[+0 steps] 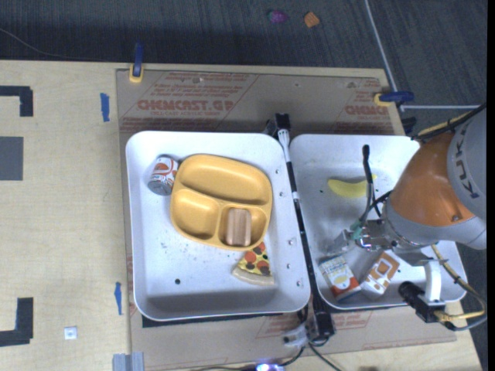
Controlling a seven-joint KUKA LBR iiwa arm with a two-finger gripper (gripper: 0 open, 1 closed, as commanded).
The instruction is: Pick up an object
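Camera view is showing the arm reaching into the right bin, its pincer hovering, as far as the clutter allows, just above small cartons; the banana is lying crosswise beyond it. Pincer state: cannot tell.

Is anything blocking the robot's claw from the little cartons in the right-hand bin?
Nothing visible does. The gripper hangs just above the two cartons at the near end of the right bin. The banana lies farther back, out of the way.
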